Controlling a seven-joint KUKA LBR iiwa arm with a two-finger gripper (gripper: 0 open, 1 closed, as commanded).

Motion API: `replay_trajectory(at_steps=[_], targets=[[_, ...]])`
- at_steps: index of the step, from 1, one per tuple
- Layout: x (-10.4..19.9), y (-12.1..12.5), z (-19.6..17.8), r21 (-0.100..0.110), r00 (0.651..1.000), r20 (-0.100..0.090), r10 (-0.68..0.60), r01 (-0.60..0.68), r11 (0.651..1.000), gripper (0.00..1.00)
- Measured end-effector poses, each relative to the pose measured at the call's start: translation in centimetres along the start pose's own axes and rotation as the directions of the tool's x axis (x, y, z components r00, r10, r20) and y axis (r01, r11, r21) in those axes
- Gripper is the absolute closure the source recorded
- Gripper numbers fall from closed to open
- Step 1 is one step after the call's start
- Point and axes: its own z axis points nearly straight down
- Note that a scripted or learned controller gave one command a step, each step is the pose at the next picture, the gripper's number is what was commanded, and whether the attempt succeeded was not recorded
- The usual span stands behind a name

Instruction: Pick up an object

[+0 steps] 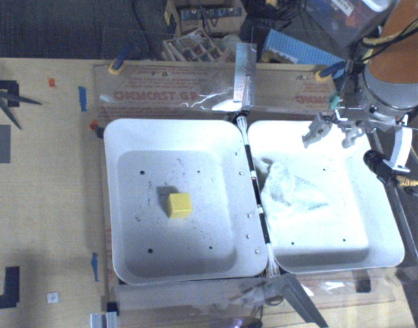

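Bins, 2 of them, lie side by side on the bench, so that the arm can reach both from the right. A yellow block (180, 205), the likely thing to pick up, sits alone near the middle of the left bin (126, 137), a little toward its front edge, with free floor on all sides; this placement should make a grasp from above easy. A crumpled clear wrap (285, 186), hard to identify, lies in the right bin (380, 246) close to its left edge, near the wall shared by the 2 bins. The gripper (330, 132) hangs above the back edge of the right bin with its fingers apart and nothing between them, well away from the block. I judge it is waiting high, not yet committed to any target.
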Motion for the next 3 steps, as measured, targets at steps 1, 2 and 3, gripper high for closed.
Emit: replay_trajectory(at_steps=[1, 2, 3], targets=[[-9.9, 3.0, 0.4, -0.005, 0.979, 0.002, 0.205, -0.205, 0.979, 0.0], [-5.9, -1.3, 11.6, 0.0, 0.929, 0.0, 0.371, -0.371, 0.929, 0.0], [-6.2, -1.3, 10.6, -0.003, 0.927, 0.0, 0.376, -0.376, 0.927, 1.0]])
